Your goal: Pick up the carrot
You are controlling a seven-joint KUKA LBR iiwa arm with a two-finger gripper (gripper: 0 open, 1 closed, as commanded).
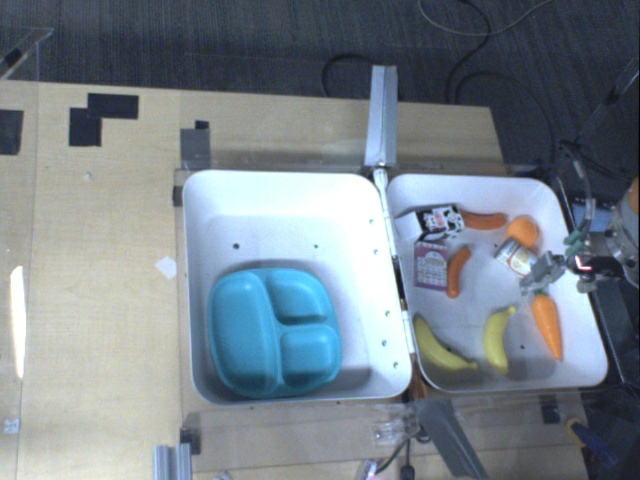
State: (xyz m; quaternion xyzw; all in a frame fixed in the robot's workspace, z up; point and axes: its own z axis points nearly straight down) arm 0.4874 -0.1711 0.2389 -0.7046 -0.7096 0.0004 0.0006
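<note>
Camera view: right bin (560, 200) holding carrot (546, 325), two bananas (441, 348), sausages, small packets. Left of it, bin with blue tray (272, 331). Claw (545, 271) just above carrot; cannot tell its spread.

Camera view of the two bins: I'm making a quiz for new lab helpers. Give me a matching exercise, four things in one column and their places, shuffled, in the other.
Things:
1. carrot
2. blue divided tray
3. two bananas
4. tool

Places:
A. left bin
B. front of the right bin
C. just above the carrot's leafy end
D. right bin, near its right wall

Pairs: 1-D, 2-A, 3-B, 4-C
</note>
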